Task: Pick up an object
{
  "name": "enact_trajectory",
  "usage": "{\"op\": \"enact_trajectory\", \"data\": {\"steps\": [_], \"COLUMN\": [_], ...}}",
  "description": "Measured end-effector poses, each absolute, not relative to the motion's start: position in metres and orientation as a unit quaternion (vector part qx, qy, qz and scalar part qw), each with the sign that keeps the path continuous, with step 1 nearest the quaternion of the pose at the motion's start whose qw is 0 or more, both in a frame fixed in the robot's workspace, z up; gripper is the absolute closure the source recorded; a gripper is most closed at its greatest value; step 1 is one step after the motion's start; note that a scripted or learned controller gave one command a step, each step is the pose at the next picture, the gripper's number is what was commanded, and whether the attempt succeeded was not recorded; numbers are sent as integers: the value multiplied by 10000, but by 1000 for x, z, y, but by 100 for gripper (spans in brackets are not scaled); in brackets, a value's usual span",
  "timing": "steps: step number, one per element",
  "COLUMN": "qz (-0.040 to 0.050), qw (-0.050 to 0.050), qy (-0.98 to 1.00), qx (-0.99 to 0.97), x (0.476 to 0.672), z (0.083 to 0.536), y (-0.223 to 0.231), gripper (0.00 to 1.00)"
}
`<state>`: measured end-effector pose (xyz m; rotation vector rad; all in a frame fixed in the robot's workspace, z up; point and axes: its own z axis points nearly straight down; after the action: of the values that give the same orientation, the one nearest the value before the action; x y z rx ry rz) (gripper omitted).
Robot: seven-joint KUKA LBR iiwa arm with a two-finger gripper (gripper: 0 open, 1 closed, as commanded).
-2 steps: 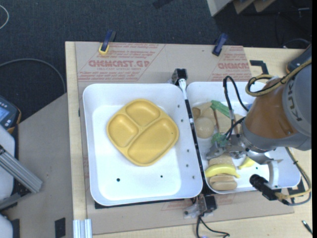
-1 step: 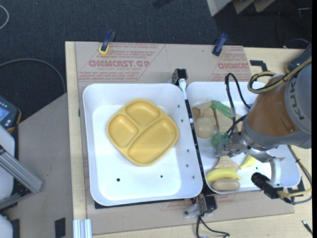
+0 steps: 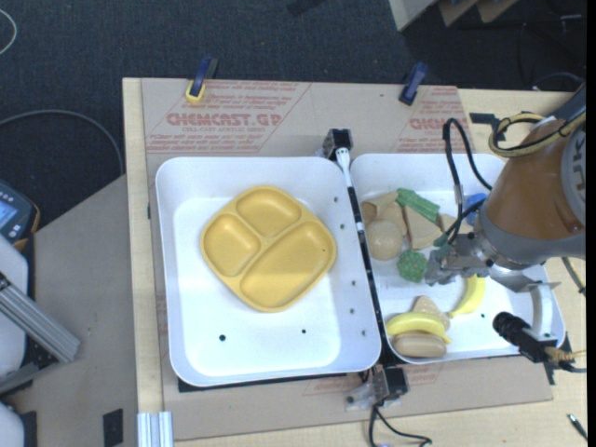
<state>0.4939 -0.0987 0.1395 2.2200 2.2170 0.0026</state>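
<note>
so I'm down in the right bin [image 3: 549,170] with my gripper [image 3: 445,266] by the broccoli [image 3: 412,265], can't tell its state, next is a clean lift.

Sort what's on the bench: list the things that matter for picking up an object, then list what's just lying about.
For the job:
- claw, low in the right bin
- green toy beside it
- banana
- green stick
- tan lumps
- yellow and tan piece

Lying about:
- yellow divided plate in the left bin
- clamps on the board's far edge
</note>
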Motion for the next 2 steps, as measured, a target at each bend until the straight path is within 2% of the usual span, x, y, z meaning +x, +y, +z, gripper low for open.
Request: {"op": "enact_trajectory", "data": {"steps": [1, 2], "qz": [3, 8], "qw": [13, 19], "qy": [7073, 7075], "qx": [7069, 7067], "x": [485, 486], "z": [194, 226], "y": [-97, -97], "gripper": [100, 100]}}
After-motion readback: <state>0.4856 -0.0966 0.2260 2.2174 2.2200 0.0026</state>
